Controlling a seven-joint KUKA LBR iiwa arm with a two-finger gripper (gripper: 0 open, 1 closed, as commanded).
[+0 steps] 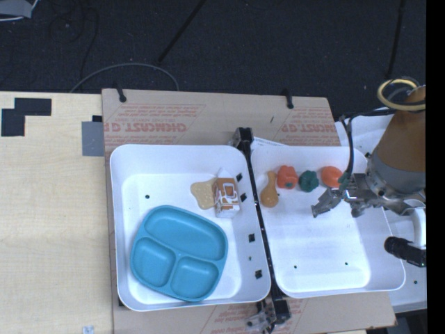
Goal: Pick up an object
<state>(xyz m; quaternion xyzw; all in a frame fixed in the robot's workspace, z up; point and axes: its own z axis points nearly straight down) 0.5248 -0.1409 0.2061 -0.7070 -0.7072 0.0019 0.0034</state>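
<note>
Down onto a pale wooden bench (49, 214), with dark carpet (208, 33) and loose black cables (125, 72) behind it. Across the bench, a sheet of brown cardboard (208, 120) printed with red lettering, upside down and mirrored from here, not readable for certain. On the cardboard, two white bins side by side, clipped together down the middle.

Counting now. In the left bin (128, 176): one blue divided plate (179, 252) with three compartments, lying flat toward the near corner; one small brown-and-white carton (226, 196) beside a tan flat piece (203, 194), touching it, both just beyond the plate. Print on the carton too small to read.

In the right bin (327, 263): four small toys along the far side. One tan pear-shaped piece (269, 193) near the divider, then an orange-red one (286, 177), a green one (308, 180) touching it, and another orange one (331, 176) just right of the green.

In from the right, the grey arm with its orange band (407, 141). Gripper (334, 202) low over the right bin, just in front of the right-hand orange toy, metal fingers spread apart, nothing between them.
</note>
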